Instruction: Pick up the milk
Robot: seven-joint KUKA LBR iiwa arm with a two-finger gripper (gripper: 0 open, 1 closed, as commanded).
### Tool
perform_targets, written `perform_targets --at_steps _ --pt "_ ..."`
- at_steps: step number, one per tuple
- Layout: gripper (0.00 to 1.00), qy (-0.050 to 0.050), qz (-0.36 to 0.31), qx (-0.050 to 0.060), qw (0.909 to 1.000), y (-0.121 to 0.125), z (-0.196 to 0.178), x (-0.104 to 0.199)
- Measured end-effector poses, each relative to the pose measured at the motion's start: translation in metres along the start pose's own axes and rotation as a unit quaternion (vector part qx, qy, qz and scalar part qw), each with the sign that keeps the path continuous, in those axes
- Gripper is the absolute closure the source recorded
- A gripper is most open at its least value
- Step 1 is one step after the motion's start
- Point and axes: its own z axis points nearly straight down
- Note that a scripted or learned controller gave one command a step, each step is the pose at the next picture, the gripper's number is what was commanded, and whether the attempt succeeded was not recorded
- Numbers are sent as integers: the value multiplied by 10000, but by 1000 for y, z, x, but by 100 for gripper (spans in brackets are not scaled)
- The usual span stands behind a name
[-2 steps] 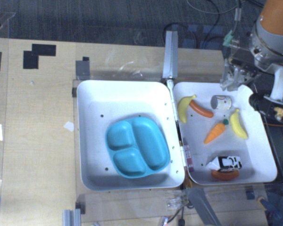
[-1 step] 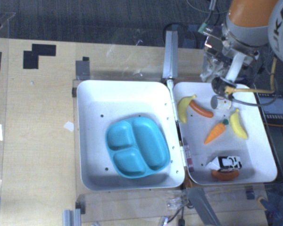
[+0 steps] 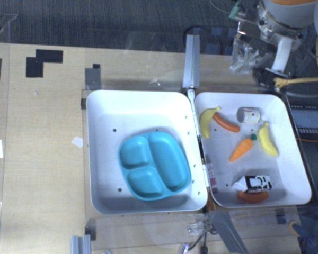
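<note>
Beside the milk (image 3: 257, 182) lies a sausage (image 3: 253, 196); gripper (image 3: 247, 57) state: cannot tell.

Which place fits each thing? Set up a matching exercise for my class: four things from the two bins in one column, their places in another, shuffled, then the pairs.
Things:
1. blue divided plate
2. milk carton
3. carrot
4. tool

Places:
A. middle of the right bin
B. left bin
C. above the bench, beyond the right bin's far edge
D. near edge of the right bin, beside a sausage

Pairs: 1-B, 2-D, 3-A, 4-C
</note>
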Motion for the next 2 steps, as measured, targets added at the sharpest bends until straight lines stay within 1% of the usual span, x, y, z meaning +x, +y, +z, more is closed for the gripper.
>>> perform_targets --at_steps 1,2 --pt "100 -7 1671 17 9859 15 49 23" --pt "100 -10 2283 22 9736 -4 77 3"
